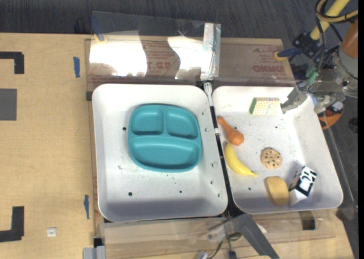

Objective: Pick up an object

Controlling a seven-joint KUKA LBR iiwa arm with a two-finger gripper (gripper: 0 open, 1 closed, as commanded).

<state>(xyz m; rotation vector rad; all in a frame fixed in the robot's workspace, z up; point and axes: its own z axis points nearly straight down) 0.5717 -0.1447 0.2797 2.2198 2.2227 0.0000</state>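
Hovered at the right bin's far edge, gripper grip unreadable; risked clipping the rim beside the sponge.

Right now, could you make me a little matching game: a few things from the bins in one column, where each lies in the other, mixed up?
Things:
1. plate
2. banana
3. cookie
4. sponge

Places:
A. right bin, far end
B. right bin, along the divider
C. left bin
D. right bin, middle

Pairs: 1-C, 2-B, 3-D, 4-A
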